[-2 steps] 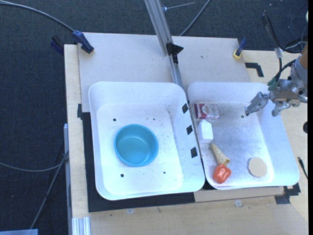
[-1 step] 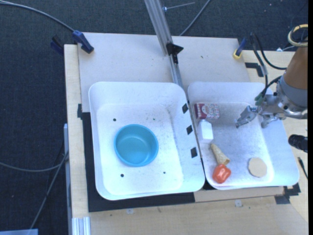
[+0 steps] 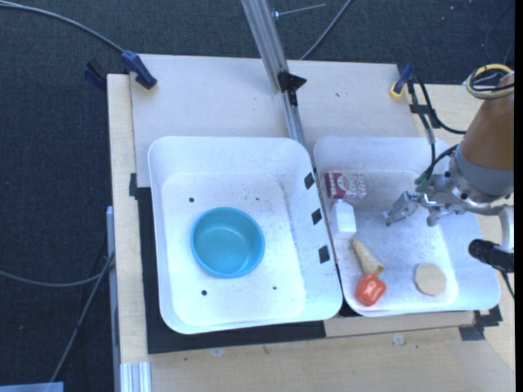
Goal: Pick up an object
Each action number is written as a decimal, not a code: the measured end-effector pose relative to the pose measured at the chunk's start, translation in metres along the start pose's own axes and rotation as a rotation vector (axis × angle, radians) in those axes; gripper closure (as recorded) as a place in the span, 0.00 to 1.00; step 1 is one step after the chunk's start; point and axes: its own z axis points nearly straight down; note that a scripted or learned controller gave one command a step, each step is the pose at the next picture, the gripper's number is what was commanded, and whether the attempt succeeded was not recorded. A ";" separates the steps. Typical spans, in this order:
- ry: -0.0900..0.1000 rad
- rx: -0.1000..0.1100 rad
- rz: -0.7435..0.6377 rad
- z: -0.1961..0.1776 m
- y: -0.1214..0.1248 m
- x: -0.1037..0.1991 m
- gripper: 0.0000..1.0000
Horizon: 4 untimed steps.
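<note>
We see our gripper (image 3: 398, 211) hovering in the right bin (image 3: 392, 149), fingers slightly parted around nothing, with the cone (image 3: 367, 256) and pepper (image 3: 370, 289) clustered nearby, so a descent could close on bare floor.

A blue clamp (image 3: 139, 69) grips the bench's (image 3: 212, 96) far left corner; a yellow one (image 3: 400, 84), perhaps a clamp too, sits near its far right edge.
</note>
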 end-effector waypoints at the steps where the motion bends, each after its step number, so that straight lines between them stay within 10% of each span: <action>1: 0.001 0.002 -0.001 0.055 -0.001 0.001 0.00; 2: -0.001 -0.009 0.000 0.038 0.001 0.001 1.00; 4: -0.009 -0.025 -0.003 -0.068 0.004 0.006 1.00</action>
